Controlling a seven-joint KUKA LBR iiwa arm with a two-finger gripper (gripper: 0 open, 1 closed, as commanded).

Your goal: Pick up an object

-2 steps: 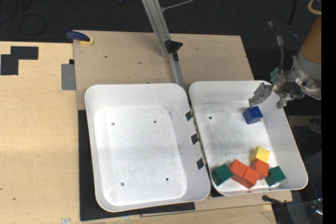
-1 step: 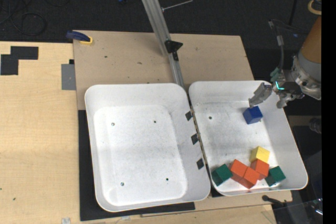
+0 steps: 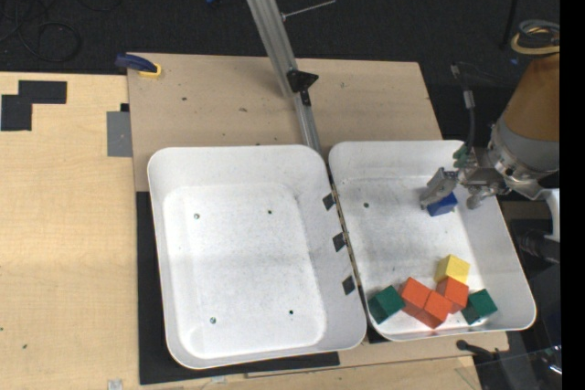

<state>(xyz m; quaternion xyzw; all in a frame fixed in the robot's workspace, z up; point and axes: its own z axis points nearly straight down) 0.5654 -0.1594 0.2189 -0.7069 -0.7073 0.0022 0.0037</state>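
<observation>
Near the upper right of the right-hand bin (image 3: 512,288), a small blue block (image 3: 441,205) lay on the white floor, and that was the object nearest your gripper (image 3: 454,189). You would have seen the block sitting right at the grey fingers, partly tucked under them, but the slanted view did not show whether it was truly between them or just beside them. Whether the gripper was released or clenched, I could not tell.

You had a few risks to weigh. If the fingers straddled only a corner of the block, closing could have squirted it sideways across the slick bin floor. The bin's raised wall stood close by on the right, so a shoved block might have wedged against it.

As for shapes and surfaces: the blue block looked hard-edged and smooth, probably painted wood or plastic. At the bin's lower end sat a tight cluster of similar blocks, a yellow one (image 3: 452,268), orange ones (image 3: 427,300) and two green ones (image 3: 386,302), touching one another. Both bins were shallow, glossy white with rounded corners, and the left bin (image 3: 174,187) rested beside the right on a pale wooden desk (image 3: 64,224).
</observation>
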